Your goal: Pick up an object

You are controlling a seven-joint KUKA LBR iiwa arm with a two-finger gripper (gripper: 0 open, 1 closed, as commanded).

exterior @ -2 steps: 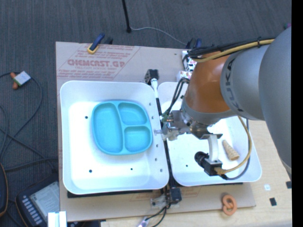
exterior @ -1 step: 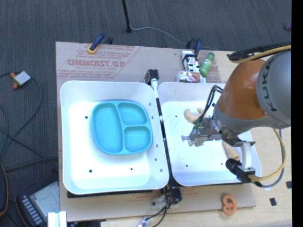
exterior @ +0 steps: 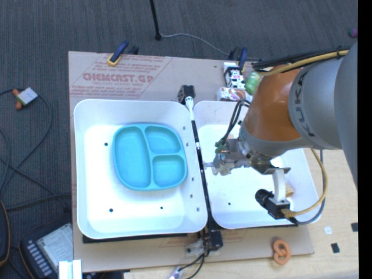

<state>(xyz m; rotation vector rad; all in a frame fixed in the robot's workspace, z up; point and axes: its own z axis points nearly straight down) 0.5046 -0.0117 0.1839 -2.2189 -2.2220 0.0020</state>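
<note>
The jaws (exterior: 224,158) hang low over the left part of the right bin (exterior: 256,214), right of centre in the frame; whether they are open or closed cannot be told, and no object shows between them. The grey arm (exterior: 302,109) with its orange band reaches in from the right. In the left bin (exterior: 84,156), left of centre, a blue divided plate (exterior: 149,157) lies flat, its long axis running roughly left to right. Both bins sit on the worktop (exterior: 116,77).

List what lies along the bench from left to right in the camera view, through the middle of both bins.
Left bin's rim → blue divided plate → black divider between the bins → pincer → right bin's floor.
</note>
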